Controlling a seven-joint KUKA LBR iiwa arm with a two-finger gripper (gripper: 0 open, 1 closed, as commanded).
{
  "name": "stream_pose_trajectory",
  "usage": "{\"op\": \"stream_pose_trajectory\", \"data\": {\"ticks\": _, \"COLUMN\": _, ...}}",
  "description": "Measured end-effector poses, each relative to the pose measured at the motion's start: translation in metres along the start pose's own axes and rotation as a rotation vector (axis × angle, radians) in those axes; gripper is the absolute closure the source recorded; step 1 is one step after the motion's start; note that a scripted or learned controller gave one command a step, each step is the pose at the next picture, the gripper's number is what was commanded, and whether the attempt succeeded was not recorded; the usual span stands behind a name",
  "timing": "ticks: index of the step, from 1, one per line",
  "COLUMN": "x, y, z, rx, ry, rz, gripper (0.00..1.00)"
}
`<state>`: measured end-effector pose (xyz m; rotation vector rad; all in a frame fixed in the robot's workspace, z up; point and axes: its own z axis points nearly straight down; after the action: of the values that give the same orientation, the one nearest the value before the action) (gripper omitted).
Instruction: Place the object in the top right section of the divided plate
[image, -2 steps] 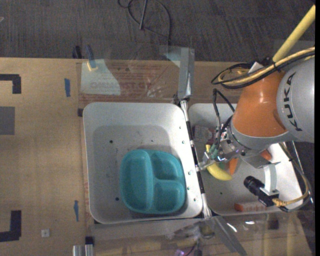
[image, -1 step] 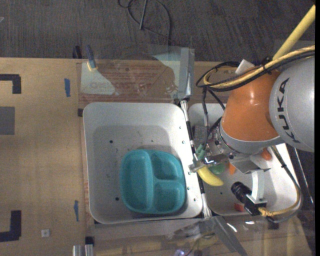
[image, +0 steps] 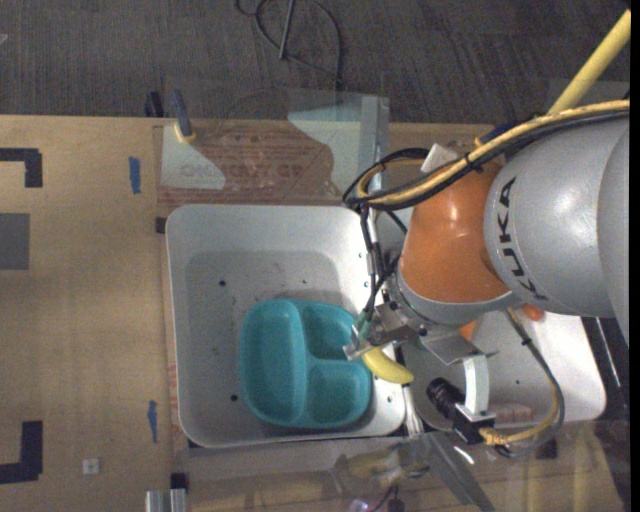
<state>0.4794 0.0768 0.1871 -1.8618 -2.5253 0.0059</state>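
On the desk (image: 80, 330), we see the teal plate (image: 300, 370) in the left bin (image: 200, 260), nothing in it yet. At its right edge our end effector (image: 372, 345) grips the banana (image: 388, 368), not released.

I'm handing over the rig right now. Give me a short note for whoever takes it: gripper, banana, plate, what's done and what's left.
Gripper: low over the right edge of the teal divided plate; jaws' state cannot be made out.
Banana: at the plate's right rim, just under the gripper; held or resting, unclear.
Plate: in the left white bin.
Done: banana brought to the plate.
Left: confirm it sits in the top right section, then retract.
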Motion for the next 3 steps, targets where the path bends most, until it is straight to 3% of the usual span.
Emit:
{"op": "stream_pose_trajectory", "data": {"ticks": 1, "x": -0.001, "y": 0.0, "z": -0.0002, "rx": -0.001, "ry": 0.0, "rz": 0.002, "gripper": 0.0}}
{"op": "stream_pose_trajectory", "data": {"ticks": 2, "x": -0.0029, "y": 0.0008, "z": -0.0086, "rx": 0.0, "ry": -0.001, "rz": 0.006, "gripper": 1.0}}
{"op": "stream_pose_trajectory", "data": {"ticks": 3, "x": -0.003, "y": 0.0008, "z": -0.0085, "rx": 0.001, "ry": -0.001, "rz": 0.006, "gripper": 0.0}}
